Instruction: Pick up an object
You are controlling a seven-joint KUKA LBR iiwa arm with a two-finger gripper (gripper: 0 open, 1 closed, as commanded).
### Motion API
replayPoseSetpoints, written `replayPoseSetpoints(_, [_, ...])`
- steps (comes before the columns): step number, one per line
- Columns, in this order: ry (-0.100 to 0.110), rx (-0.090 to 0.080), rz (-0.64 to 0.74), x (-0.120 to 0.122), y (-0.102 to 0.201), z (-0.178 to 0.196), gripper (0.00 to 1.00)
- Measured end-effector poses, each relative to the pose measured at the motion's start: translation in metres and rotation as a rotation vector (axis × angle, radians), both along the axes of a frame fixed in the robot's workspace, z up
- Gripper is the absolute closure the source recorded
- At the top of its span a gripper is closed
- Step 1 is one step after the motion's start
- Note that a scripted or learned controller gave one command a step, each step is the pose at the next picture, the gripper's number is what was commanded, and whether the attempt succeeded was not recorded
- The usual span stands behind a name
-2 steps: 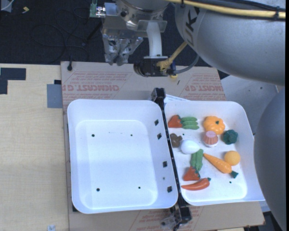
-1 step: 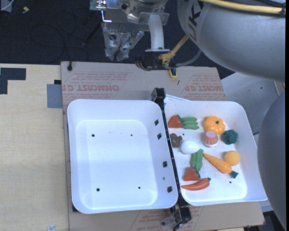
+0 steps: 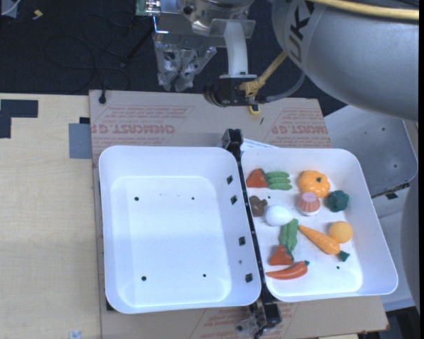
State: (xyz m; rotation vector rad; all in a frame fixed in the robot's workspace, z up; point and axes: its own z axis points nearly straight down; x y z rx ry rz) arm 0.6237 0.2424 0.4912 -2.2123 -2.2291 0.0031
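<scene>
Orange pumpkin [image 3: 314, 182], white egg [image 3: 276, 215], red chilli [image 3: 287, 271], green broccoli [image 3: 337, 201], white bins [image 3: 120, 162].

Toy foods, loose in right bin [image 3: 367, 274], well below and right of the jaws: pumpkin [image 3: 314, 182], carrot [image 3: 319, 239], white egg [image 3: 276, 215], red chilli [image 3: 287, 271], broccoli [image 3: 337, 201], orange [image 3: 340, 232], cupcake [image 3: 309, 203].

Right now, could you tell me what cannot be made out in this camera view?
- Gripper: blurred against the dark background, so its finger state is unclear.
- Arm: cut off by the top and right edges.
- Small brown item in the right bin: too small to identify, beside the white egg-like piece.
- Clamp between the bins: cut off at the bottom edge.
</scene>
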Motion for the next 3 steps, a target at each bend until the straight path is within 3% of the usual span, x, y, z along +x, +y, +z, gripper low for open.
replayPoseSetpoints(3, [0.000,0.000,-0.002,-0.043,0.000,0.047,1.00])
